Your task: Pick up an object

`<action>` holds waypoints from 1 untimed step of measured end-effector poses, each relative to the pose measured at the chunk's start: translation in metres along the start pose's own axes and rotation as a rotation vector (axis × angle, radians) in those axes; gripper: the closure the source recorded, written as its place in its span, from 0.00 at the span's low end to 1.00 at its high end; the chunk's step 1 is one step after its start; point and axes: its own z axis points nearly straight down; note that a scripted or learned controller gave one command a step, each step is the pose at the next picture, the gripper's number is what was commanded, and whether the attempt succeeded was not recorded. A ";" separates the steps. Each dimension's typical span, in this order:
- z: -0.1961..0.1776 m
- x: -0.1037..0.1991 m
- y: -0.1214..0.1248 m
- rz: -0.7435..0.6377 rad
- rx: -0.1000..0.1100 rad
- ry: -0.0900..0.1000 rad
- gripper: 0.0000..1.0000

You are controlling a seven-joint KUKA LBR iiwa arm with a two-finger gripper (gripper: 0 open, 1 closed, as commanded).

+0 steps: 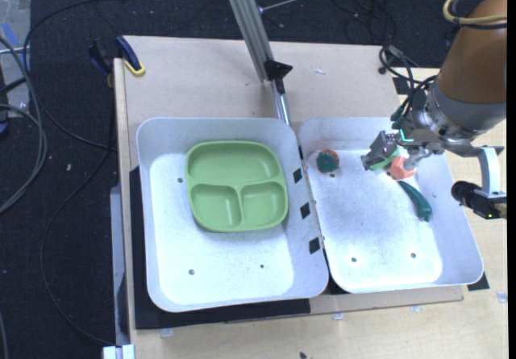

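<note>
While the arm reaches in from the right, its hand [389,154] hangs low over the right bin [379,256], just beside a small red-orange object [401,169]; whether it is spread or pinching, I cannot tell. A green tool [418,198] and a green-and-orange ball [327,160] lie nearby as likely targets. A green divided plate [238,185] sits in the left bin [218,273], well apart.

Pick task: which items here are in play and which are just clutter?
In play: gripper, the pink object right by it, small green-and-orange ball, dark green object, all in the right bin.
Clutter: green divided plate in the left bin.
</note>
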 end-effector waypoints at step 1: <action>0.000 0.000 0.000 0.000 0.000 0.000 0.00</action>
